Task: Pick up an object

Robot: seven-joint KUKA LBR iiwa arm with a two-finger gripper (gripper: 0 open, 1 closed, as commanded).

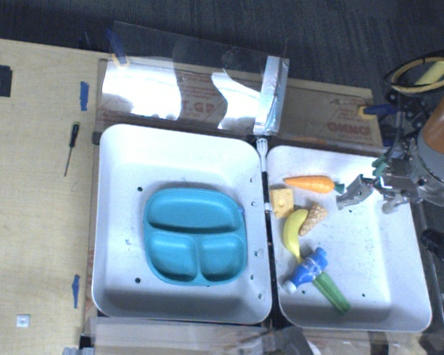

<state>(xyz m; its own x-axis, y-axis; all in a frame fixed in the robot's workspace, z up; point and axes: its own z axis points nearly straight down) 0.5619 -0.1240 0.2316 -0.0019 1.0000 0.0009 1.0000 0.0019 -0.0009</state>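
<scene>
- My gripper [373,191] hangs over the far right part of the right bin [406,313]. It is up near the bin's far edge.
- My two fingers are spread apart. One points left toward the carrot [310,183]. Nothing is between them, so I hold nothing.
- The carrot is the closest thing to me. It lies near the far edge of the right bin, just left of my fingers.
- The carrot's long way runs left to right, along the far edge. I think its thin tip points left, but it is hard to be sure.
- To grab it well, I think I should slide left until I am right over its middle. Then I turn so my fingers close across its thin way, not along it.
- I should come down straight and slow. A round thing like this can roll away.
- Just past the carrot, closer to the near edge, sit a cheese [282,203], a banana [293,232] and a small brown bit [314,219]. They are bunched by the bin's left wall.
- A blue and green toy [318,278] lies near the middle of the bin.
- The left bin [116,200] holds a blue tray [194,235].
</scene>
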